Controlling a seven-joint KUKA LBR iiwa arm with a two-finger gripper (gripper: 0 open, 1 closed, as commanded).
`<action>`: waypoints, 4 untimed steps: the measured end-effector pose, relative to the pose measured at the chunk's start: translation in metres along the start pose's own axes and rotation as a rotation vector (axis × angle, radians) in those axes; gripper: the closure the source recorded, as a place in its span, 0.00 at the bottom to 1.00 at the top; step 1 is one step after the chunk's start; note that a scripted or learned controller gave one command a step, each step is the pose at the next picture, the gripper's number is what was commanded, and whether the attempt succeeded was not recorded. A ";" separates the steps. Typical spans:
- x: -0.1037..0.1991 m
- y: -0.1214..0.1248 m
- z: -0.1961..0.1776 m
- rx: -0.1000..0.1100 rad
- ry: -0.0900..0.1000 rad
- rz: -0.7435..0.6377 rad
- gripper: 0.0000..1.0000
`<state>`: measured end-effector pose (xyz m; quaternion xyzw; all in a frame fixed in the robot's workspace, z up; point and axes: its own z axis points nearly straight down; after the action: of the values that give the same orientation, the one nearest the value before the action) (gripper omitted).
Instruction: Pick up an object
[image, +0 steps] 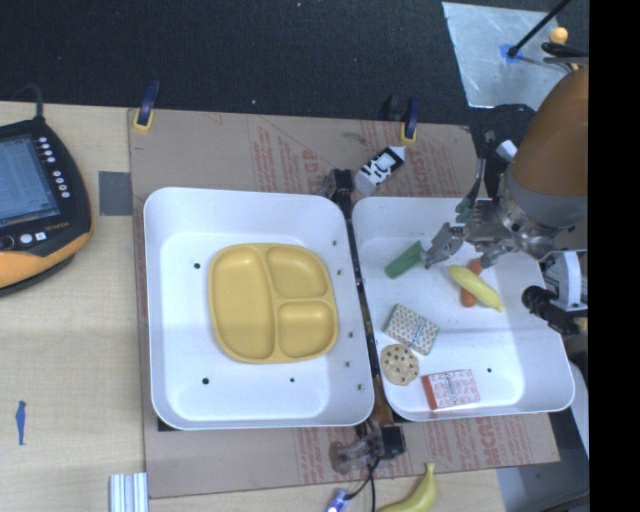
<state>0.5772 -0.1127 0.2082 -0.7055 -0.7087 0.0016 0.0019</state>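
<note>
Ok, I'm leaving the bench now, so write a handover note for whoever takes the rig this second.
Two-finger gripper: low over the right white bin, jaws apparently open, nothing between them.
Things: green cylinder just left of the gripper; yellow banana-shaped toy over an orange piece, patterned packet, round cookie and red-edged card nearer the front. Yellow divided plate in the left white bin.
Done: nothing picked.
Left: grasp and lift one object.

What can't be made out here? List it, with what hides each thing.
- Gripper, camera view: too small and dark to tell how its jaws stand.
- Orange item: partly under the yellow banana-like piece; kind unclear.
- Banana: cut off by the bottom edge.
- Patterned packet: print too small to read.
</note>
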 end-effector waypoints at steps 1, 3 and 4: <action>-0.076 0.011 0.017 -0.002 -0.001 0.003 0.00; -0.063 0.014 0.105 0.001 -0.003 -0.004 1.00; -0.019 0.022 0.107 -0.017 -0.008 -0.002 1.00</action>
<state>0.5989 -0.1315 0.1006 -0.7047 -0.7095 -0.0019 -0.0069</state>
